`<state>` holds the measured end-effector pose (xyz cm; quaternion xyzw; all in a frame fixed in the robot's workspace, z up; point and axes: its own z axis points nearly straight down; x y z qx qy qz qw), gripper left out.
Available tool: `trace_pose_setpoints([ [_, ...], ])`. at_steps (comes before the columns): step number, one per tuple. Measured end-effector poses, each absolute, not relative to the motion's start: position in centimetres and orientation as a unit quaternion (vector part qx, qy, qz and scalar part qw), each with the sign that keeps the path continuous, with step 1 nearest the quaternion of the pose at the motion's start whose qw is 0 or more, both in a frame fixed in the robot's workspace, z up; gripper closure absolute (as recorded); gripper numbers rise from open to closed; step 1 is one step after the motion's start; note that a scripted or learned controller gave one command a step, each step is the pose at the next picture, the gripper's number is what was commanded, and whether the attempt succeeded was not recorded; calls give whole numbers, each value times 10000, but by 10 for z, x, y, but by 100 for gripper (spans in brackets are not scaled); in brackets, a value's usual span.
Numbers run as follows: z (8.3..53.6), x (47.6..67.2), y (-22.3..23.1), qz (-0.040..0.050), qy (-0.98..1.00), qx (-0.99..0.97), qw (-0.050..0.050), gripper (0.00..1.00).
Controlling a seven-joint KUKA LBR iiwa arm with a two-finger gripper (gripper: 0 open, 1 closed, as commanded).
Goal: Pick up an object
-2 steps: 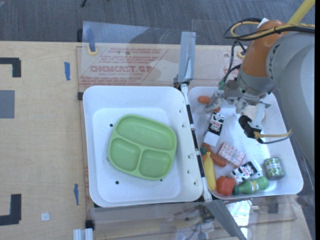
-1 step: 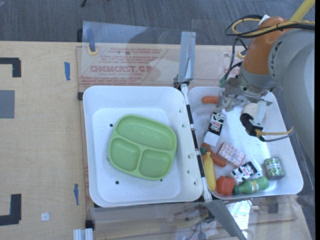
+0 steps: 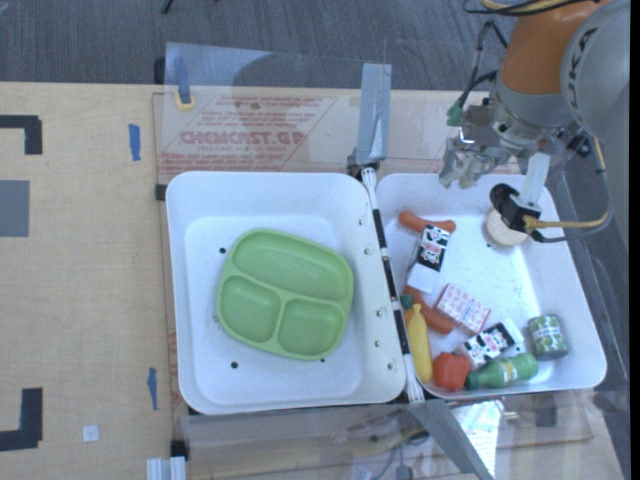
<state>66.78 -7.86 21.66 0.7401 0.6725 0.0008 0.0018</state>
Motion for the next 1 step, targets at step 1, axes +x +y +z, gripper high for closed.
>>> trace_pose_setpoints([
  [1,215,667,-78,0,6725,7401,10,0],
])
